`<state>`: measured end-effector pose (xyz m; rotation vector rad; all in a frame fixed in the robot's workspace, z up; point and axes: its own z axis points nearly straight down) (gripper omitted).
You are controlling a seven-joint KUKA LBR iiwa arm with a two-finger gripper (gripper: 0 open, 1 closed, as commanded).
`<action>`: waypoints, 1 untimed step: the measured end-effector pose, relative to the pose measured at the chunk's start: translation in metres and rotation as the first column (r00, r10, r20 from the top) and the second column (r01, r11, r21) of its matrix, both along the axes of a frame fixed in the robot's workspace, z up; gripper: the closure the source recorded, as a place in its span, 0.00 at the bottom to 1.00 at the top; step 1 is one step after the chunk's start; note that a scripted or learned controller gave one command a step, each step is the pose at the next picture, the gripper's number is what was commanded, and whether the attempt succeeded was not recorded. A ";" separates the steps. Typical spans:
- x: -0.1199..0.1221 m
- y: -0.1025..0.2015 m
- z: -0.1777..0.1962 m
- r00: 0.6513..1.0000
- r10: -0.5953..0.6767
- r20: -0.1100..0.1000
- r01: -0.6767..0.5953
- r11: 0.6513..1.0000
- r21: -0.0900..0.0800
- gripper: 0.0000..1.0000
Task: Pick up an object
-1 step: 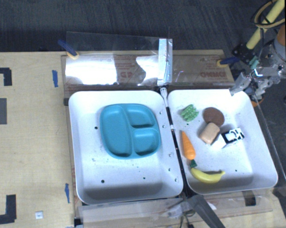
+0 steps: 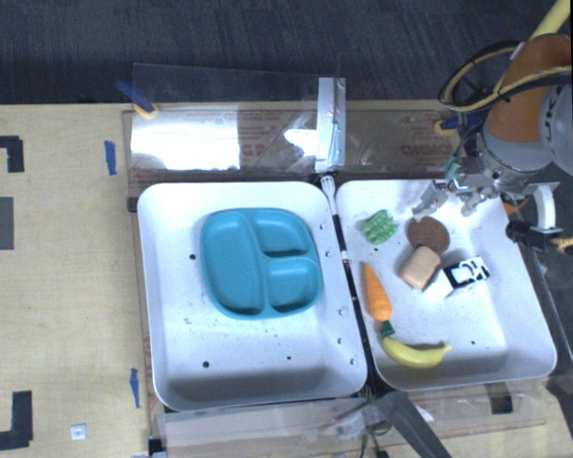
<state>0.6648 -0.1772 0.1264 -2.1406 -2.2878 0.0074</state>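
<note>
So there's just the one overhead shot to go on. The left bin (image 2: 167, 303) has a blue divided tray (image 2: 261, 260) sitting in the middle of it. The right bin (image 2: 515, 337) is where all the pickable stuff is: a green ridged piece (image 2: 379, 227) near the top left of that bin, a brown round thing (image 2: 427, 233) just right of it, a tan block (image 2: 419, 267) touching the brown one from below, a small black-and-white item (image 2: 464, 274) just beside the block, a carrot (image 2: 377, 292) along the bin's left wall, and a banana (image 2: 416, 351) lower down, close to the carrot's tip.

The arm comes in at the upper right of the frame, and the gripper (image 2: 459, 189) hangs over the top edge of the right bin, near the brown round thing but up and to the right of it. Can't tell if it's apart or together, it's just a metallic jumble from this angle. Nothing looks to be in it.

Progress-wise I'd say basically zero: every object is lying in the bin. What's left is the whole job, picking a target, coming down, grabbing, lifting. My guess is the brown piece or the tan block, since they're nearest.
</note>
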 end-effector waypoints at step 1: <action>-0.031 0.012 -0.040 0.993 0.113 0.014 -0.113 0.994 -0.004 0.00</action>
